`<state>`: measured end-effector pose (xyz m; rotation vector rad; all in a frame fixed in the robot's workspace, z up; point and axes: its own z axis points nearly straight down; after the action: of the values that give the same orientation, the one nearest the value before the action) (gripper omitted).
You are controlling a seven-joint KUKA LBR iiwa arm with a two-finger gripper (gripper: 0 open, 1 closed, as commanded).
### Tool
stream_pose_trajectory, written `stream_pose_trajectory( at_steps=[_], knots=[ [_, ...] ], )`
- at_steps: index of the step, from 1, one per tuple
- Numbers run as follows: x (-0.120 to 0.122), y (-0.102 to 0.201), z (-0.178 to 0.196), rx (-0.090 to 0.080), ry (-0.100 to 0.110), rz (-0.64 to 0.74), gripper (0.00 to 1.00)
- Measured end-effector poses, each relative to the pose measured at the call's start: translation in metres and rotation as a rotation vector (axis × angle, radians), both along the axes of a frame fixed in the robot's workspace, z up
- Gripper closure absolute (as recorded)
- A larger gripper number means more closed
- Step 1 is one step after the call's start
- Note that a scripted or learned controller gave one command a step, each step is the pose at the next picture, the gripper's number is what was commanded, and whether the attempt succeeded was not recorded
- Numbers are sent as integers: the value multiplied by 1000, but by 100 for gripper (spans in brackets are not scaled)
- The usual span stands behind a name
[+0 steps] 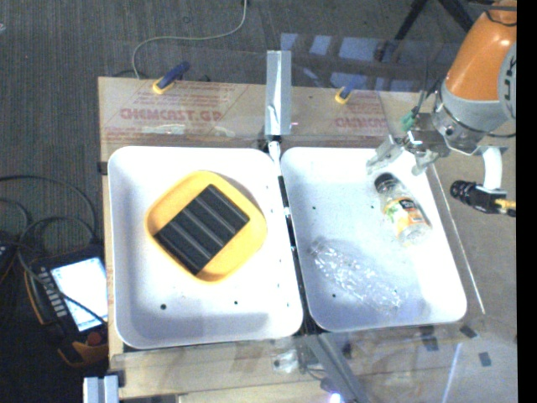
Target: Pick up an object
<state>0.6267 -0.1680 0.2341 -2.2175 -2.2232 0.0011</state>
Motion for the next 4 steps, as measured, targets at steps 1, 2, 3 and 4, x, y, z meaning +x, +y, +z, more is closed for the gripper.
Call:
stream_pose_trajectory(
  at_steps=[1,2,3,4],
  knots=[
    [19,-56,-87,-3,0,287,0],
    [18,-51,-137,0,-8,316,0],
    [20,-50,-126,0,-12,317,100],
    [20,-50,-126,0,-12,317,0]
  ],
)
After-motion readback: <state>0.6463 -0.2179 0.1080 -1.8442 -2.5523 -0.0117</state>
